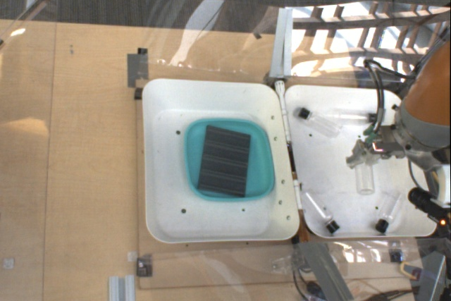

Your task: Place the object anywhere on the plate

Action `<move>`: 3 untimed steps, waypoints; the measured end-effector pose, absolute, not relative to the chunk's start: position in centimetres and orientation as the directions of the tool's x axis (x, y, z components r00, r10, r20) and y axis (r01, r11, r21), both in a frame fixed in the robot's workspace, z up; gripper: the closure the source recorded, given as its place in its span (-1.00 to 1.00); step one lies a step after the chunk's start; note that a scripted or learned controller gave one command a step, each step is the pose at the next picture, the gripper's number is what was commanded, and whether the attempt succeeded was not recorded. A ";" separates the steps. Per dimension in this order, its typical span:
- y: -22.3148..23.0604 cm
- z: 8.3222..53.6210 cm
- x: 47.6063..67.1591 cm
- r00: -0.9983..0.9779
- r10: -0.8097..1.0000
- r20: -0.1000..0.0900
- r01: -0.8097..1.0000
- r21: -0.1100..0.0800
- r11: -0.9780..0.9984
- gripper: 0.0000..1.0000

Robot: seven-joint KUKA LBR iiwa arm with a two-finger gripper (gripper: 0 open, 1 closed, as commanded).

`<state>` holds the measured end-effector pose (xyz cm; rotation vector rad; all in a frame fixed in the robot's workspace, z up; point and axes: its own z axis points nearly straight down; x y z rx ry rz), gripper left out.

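Two bins sit on the tan surface (77, 173) under clear guards, dark carpet behind. The dark slab (225, 162) already lies on the teal plate (264, 166) in the left bin (165, 109). Over the right bin (331, 173), the fingers (363, 157), whose spread I cannot tell, could bump the clear tubes (364, 180) and scatter them.

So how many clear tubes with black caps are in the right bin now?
4 visible: one clear black-capped tube near the top left, one under the hand, one at the bottom left, one at the bottom right. The arm may hide more.
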<state>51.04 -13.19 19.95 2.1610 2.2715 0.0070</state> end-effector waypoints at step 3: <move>3.0 18.5 53.0 -0.081 0.997 0.000 0.997 0.005 0.081 -1.00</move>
